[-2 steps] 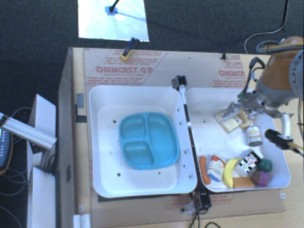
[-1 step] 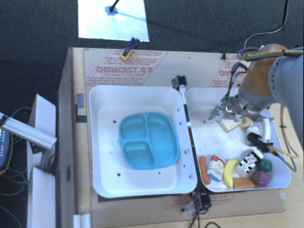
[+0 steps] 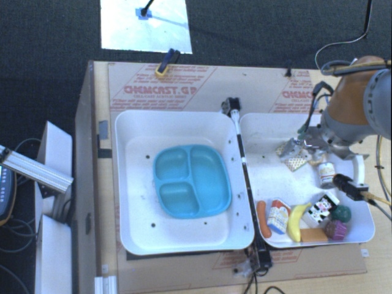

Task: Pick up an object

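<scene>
1. We judge the task not done — nothing looks lifted. The toys all lie on the floor of the right bin (image 3: 263,130): a hot dog (image 3: 262,217), a small carton (image 3: 278,216), a banana (image 3: 296,221), a black-and-white cow-print piece (image 3: 320,209), a dark green piece (image 3: 342,213), a purple piece (image 3: 335,229) and a small bottle (image 3: 326,173).
2. Most of them sit bunched along the bin's near edge; the bottle stands apart, just beside the arm.
3. The left bin (image 3: 131,164) holds a blue divided plate (image 3: 191,180) — not near the arm.
4. What's left, as we read it: close on one item, then raise it clear.
5. The arm (image 3: 358,106) reaches in from the right, wrist bent down into the far part of the right bin.
6. The gripper (image 3: 297,154) sits low at a pale waffle-patterned piece (image 3: 298,162), touching or nearly so.
7. The state of the jaws — we cannot tell; the metal parts blur together there.
</scene>
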Tool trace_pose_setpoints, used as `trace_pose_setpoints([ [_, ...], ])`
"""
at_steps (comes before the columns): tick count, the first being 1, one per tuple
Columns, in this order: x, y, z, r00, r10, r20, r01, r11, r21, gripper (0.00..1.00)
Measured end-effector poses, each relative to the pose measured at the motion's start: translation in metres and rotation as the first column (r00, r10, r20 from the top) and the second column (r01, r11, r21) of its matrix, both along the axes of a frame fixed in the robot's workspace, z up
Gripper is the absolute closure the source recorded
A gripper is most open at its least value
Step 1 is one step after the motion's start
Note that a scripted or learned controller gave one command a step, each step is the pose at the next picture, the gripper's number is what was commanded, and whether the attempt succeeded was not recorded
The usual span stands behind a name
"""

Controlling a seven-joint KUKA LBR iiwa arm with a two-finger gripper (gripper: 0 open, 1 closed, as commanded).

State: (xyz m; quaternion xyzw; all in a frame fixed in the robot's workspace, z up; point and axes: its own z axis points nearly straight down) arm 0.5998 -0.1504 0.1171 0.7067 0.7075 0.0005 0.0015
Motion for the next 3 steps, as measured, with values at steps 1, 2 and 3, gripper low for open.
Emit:
trace_pose_setpoints([
  [1, 0.004, -0.017, 0.004, 1.000, 0.000, 0.000, 0.000, 1.000, 0.000, 0.00],
  [2, 0.006, 0.015, -0.008, 1.000, 0.003, -0.001, -0.003, 1.000, 0.001, 0.00],
  [3, 0.010, 0.011, 0.026, 1.000, 0.002, 0.001, -0.002, 1.000, 0.000, 0.00],
])
